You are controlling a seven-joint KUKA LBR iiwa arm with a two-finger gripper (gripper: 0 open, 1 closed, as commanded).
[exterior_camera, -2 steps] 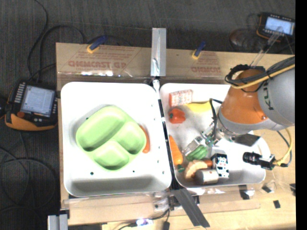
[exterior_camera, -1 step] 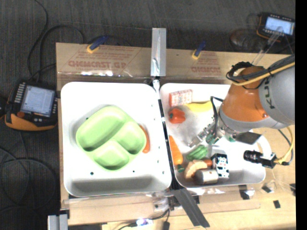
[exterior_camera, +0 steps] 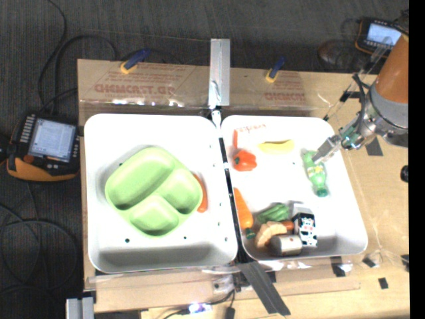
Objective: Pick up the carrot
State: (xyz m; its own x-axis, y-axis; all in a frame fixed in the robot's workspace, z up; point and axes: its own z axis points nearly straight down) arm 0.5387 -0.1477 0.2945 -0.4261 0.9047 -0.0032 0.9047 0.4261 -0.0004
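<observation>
Two white bins are set side by side on the bench. The carrot (exterior_camera: 243, 211) is found in the right bin (exterior_camera: 345, 178), lying along its left wall toward the near left corner, its tip touching the pile of toys (exterior_camera: 285, 228) heaped at the near edge. The gripper (exterior_camera: 325, 151) is held over the far right corner, just above a green bottle (exterior_camera: 317, 173), well apart from the carrot; whether it is released or clenched cannot be told. A green divided tray (exterior_camera: 154, 190) is kept in the left bin (exterior_camera: 106, 244), presumably for sorting.

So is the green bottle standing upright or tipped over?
Tipped over: the green bottle lies on its side on the right bin's floor, near the gripper.
</observation>
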